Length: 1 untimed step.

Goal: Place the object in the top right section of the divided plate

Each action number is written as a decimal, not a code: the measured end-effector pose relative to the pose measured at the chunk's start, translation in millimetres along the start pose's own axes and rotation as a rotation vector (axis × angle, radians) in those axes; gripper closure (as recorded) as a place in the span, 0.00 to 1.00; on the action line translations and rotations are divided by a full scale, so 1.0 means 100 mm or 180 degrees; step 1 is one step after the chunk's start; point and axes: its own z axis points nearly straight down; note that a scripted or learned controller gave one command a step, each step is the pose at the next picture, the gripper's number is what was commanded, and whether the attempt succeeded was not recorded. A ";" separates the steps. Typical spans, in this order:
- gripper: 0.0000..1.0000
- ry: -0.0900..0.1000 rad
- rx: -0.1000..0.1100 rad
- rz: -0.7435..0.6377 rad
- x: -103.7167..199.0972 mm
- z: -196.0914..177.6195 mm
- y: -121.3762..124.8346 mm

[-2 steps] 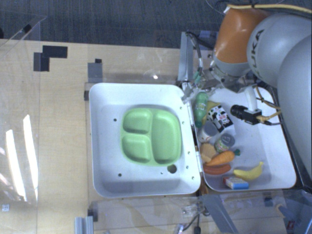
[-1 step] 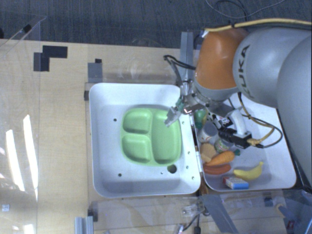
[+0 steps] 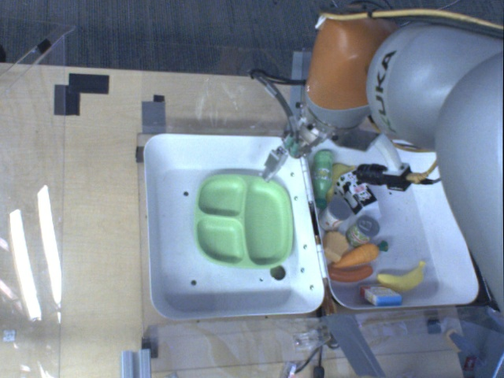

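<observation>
counting stuff: two white bins, one green divided plate (image 3: pixel 246 220) with three sections in the left bin (image 3: pixel 169 211), and one carrot (image 3: pixel 361 255), one banana (image 3: pixel 403 278) plus assorted clutter in the right bin (image 3: pixel 441 211), while the gripper (image 3: pixel 277 161) hangs over the plate's top edge, can't tell its opening or any object held.

Camera position: fixed above the bench (image 3: pixel 71 211), looking down at a slant.
Facing: both white bins, left bin (image 3: pixel 169 290) near centre, right bin (image 3: pixel 449 278) beside it.
Distance: moderate; both bins fit.
Arm (image 3: pixel 425 61): enters from the right, close to the lens.
</observation>
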 end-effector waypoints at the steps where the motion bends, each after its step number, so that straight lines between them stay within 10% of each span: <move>1: 0.00 0.0005 0.0001 -0.1661 0.35 0.00 -0.51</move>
